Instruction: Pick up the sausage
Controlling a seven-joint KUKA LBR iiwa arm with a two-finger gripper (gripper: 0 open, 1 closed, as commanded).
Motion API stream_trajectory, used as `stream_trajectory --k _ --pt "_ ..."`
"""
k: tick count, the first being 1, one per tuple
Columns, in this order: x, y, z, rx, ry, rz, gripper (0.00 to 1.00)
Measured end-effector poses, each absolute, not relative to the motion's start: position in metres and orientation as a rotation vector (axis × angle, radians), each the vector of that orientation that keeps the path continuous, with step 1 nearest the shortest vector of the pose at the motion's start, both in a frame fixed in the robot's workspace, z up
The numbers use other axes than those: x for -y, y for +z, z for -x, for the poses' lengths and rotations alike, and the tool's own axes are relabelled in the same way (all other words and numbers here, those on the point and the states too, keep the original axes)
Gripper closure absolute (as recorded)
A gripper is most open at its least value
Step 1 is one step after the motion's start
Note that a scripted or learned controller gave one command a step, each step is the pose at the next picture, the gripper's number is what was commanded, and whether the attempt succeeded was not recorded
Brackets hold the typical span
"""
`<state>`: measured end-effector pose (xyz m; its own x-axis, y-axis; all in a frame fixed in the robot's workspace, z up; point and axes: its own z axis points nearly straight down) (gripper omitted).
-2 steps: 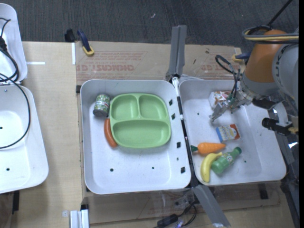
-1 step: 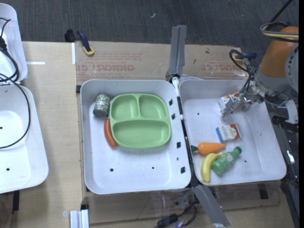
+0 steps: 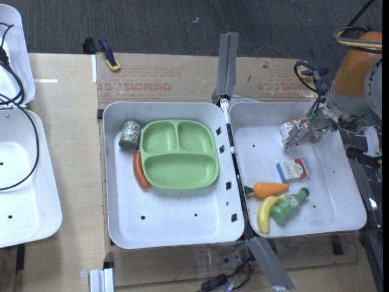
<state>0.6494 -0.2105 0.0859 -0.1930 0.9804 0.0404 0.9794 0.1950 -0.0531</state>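
sausage: lies in the left bin, touching the left edge of the green plate, running lengthwise just below the small can.
left bin: white and shallow, on the tabletop.
green plate: three compartments, sits in the upper middle of the left bin.
small can: on its side at the plate's upper left corner, just above the sausage.
pincer: low over the upper part of the right bin, well apart from the sausage; cannot tell whether it is apart or together.
arm: grey with an orange band, reaching in from the right.
right bin: white, beside the left bin.
small carton: near the middle of the right bin.
carrot: just below the carton.
banana: below the carrot, touching the green bottle.
green bottle: tilted, just right of the banana.
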Motion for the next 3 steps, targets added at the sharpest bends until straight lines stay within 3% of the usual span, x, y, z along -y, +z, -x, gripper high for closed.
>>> stream_trajectory --k 3 --pt "0.2086 0.0866 -0.6497 2.229 0.026 2.127 0.0"
